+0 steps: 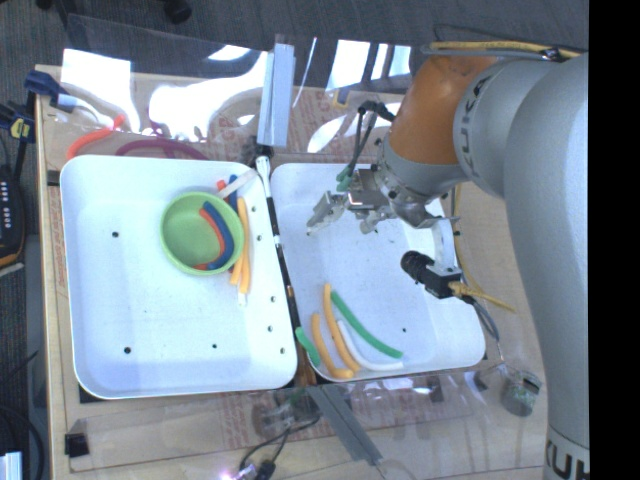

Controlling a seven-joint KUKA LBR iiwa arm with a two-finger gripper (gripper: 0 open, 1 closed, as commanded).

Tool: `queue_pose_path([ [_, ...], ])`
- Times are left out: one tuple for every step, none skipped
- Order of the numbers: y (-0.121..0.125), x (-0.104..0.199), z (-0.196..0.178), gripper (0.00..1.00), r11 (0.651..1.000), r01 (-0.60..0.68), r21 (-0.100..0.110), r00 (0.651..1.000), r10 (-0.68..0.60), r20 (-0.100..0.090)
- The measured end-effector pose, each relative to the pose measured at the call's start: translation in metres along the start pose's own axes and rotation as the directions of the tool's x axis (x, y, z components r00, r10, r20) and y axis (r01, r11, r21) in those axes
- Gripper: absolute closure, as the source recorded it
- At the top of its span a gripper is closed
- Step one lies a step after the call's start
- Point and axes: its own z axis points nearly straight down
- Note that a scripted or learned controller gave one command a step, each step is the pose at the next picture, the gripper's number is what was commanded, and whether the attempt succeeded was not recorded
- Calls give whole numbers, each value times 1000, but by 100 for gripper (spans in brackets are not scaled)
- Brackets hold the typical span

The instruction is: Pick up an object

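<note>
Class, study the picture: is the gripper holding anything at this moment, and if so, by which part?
Nothing is held. The gripper hangs over bare floor in the right bin, apart from the curved sticks.

A bulky grey arm (pixel 530 168) is seen, banded in orange (pixel 440 108) above the wrist — thin dark cables are looped beside it — and the metal gripper (pixel 345 208) is perhaps silver-grey.

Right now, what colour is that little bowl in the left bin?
Green, the bowl shows best in the camera view.
</note>
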Motion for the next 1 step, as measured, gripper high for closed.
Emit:
queue_pose_path([
  [-42, 11, 94, 0, 1000, -10, -9, 1000, 10, 16],
])
